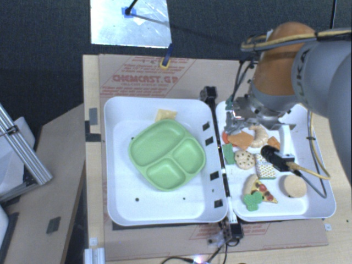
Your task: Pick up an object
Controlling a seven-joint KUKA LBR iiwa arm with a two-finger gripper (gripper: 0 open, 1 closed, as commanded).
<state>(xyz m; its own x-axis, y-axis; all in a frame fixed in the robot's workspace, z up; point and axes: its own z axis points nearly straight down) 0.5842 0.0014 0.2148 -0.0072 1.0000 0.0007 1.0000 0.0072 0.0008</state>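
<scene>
Broccoli lies far below my gripper; its state I cannot tell. I should descend squarely on the orange piece underneath.

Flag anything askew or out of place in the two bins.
The green divided plate lies turned at an angle in the left bin. A yellow piece pokes out from behind its far edge. The right bin's toy food lies jumbled together.

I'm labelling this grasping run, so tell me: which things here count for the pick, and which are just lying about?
Part of the job:
gripper, low over the right bin
toy foods there: cookie, pizza slice, orange piece, round bun

Lying about:
green divided plate in the left bin
yellow piece behind it
foil sheet
</scene>
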